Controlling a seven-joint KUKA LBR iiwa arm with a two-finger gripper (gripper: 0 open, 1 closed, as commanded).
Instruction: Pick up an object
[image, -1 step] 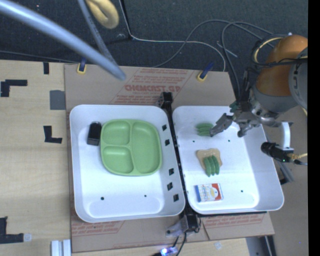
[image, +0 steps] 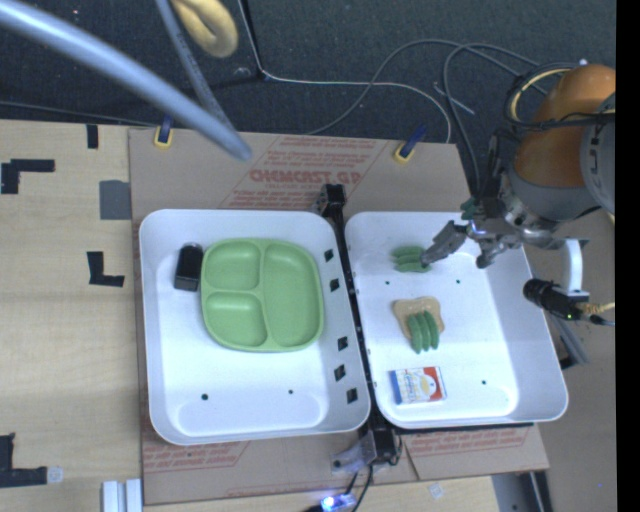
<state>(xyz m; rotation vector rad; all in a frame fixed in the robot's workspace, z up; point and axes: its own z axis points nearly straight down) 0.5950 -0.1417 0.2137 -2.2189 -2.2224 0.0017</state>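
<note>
In the right bin lie three objects. A small green piece rests near the bin's far left. A tan piece with a green ribbed part lies in the middle. A small white, red and blue box sits toward the front. My gripper hangs over the far side of this bin, open, fingers spread. Its left fingertip is right beside the small green piece. Nothing sits between the fingers.
The left bin holds a green divided plate and a small black block at the plate's left. A black divider clip strip runs between the bins. Cables trail behind the bench.
</note>
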